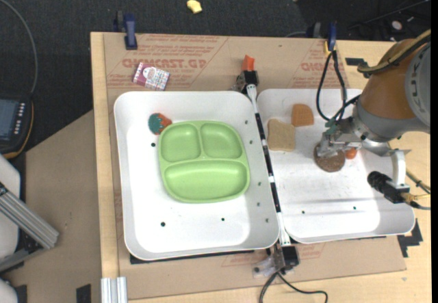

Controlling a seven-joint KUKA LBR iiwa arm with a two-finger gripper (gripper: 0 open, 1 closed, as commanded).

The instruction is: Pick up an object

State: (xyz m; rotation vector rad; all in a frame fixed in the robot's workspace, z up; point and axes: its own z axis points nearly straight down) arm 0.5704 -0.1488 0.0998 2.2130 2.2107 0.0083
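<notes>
My gripper [334, 144] is low in the right bin [328, 223], directly over a round brown object [331, 161] and touching or nearly touching its top. A small orange-red piece [352, 153] lies just to the right of that object. To the left in the same bin rests a tan square block [280, 136], and behind it sits an orange-brown lump [302, 115]. The gripper's underside is hidden by the wrist.
The left bin [198, 230] holds a green divided plate [203, 161] and a small red and green item [159, 122] at the plate's far left corner. A pink-and-white packet [151, 75] lies on the bench behind the bins.
</notes>
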